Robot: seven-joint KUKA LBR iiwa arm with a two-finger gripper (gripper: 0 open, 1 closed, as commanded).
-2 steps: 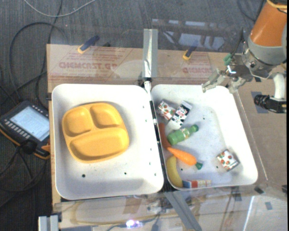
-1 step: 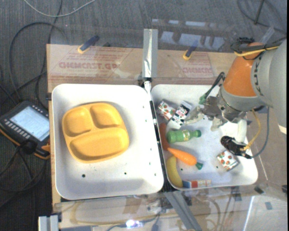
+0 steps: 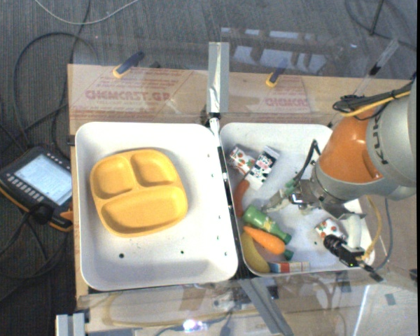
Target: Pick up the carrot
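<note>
The carrot (image 3: 264, 241) is orange and tapered. It lies in the lower left part of the right bin (image 3: 280, 133), between a green bottle (image 3: 265, 223) above it and a yellow banana (image 3: 251, 255) below it. The arm's orange band (image 3: 349, 162) hangs over the bin's right side. My gripper (image 3: 290, 195) hangs below the band over the bin's middle. It is up and to the right of the carrot, apart from it, with the green bottle between them. Nothing shows in its grasp.
The left bin (image 3: 91, 257) holds a yellow divided plate (image 3: 138, 190). The right bin also holds small white patterned boxes (image 3: 252, 162), a red item (image 3: 241, 189) by the left wall, a marker (image 3: 291, 266) along the front wall and a spotted white object (image 3: 329, 227) under the arm.
</note>
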